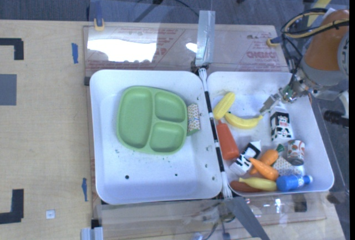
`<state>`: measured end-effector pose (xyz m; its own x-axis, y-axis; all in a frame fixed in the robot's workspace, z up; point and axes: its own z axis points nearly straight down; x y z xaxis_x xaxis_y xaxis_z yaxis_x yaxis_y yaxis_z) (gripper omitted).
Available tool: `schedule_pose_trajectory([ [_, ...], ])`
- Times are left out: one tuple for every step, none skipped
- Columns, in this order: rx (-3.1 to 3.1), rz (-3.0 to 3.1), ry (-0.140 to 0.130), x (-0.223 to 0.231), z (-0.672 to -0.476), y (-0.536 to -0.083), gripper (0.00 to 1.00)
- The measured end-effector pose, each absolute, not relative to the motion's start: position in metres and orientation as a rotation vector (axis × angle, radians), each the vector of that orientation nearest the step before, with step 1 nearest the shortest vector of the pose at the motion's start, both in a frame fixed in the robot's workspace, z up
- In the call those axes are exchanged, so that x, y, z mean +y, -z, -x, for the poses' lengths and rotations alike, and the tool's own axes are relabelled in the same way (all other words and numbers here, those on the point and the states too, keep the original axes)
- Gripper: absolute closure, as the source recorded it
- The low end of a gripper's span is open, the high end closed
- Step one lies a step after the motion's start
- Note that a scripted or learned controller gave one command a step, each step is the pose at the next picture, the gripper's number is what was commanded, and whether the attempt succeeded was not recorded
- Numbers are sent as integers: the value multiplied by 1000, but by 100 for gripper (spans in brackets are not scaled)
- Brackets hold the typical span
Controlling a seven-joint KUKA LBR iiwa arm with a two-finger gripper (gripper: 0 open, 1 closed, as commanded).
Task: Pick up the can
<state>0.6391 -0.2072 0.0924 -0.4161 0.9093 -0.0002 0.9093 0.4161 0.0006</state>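
Observation:
The can (pixel 295 151) is small, with a white and red label, and lies tilted near the right wall of the right bin (pixel 324 139). My gripper (pixel 277 100) hangs over the upper part of that bin, above and left of the can and well apart from it. It sits just above a cow-patterned carton (pixel 281 125) and right of a banana (pixel 244 120). Nothing shows between the gripper's tips.
Around the can lie an orange (pixel 270 156), a carrot (pixel 260 167), a blue bottle (pixel 291 182), a second cow-patterned carton (pixel 246 157) and a red-orange tube (pixel 226 141). The left bin (pixel 105 167) holds a green divided plate (pixel 152 120).

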Motion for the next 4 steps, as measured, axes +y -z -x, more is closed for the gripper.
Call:
schedule_pose_trajectory([
  [2876,-1254,-6,-130,-543,-88,0],
  [2863,-1253,-11,-131,-546,-100,100],
  [2747,-1512,-1,-186,-584,-190,100],
  [2748,-1512,-1,-186,-584,-190,0],
])
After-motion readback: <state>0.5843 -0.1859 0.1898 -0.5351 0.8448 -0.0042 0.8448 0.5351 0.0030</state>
